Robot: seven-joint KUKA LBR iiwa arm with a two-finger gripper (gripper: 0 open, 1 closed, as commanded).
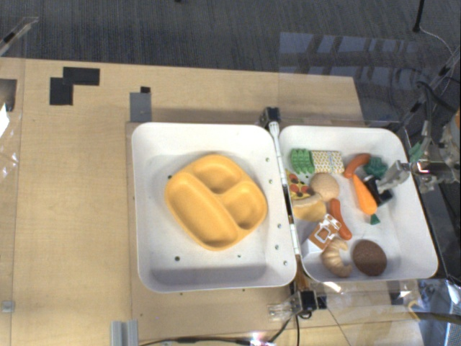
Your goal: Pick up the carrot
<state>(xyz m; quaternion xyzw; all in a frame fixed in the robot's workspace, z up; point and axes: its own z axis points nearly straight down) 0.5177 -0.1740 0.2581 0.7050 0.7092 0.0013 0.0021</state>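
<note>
You can't tell the gripper's (pixel 389 181) state; at right, the carrot (pixel 364 194) could slip against crowding toys

Two bins (pixel 144 193), one carrot (pixel 364 194)

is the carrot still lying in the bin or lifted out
In the bin: the carrot lies flat on the right bin's floor, with the gripper beside it.

Lab: bench (pixel 72 193), twin bins (pixel 144 215), cables (pixel 317 316).
</note>
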